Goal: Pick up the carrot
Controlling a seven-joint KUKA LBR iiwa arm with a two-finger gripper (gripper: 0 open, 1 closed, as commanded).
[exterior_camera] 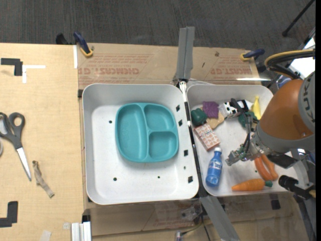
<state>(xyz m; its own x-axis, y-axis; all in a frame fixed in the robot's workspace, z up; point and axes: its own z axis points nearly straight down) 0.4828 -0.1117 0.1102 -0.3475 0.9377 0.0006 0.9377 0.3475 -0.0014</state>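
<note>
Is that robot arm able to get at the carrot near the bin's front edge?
Probably yes. The carrot lies uncovered in the right bin, and the gripper hangs just above it.

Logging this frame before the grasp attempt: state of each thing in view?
carrot: lying flat in the right bin, near its front edge, not gripped
second carrot: lying by the arm, partly hidden
blue bottle: lying on its side
teal divided plate: flat in the left bin
scissors: on the bench, blades closed
end effector: low over the right bin
</note>
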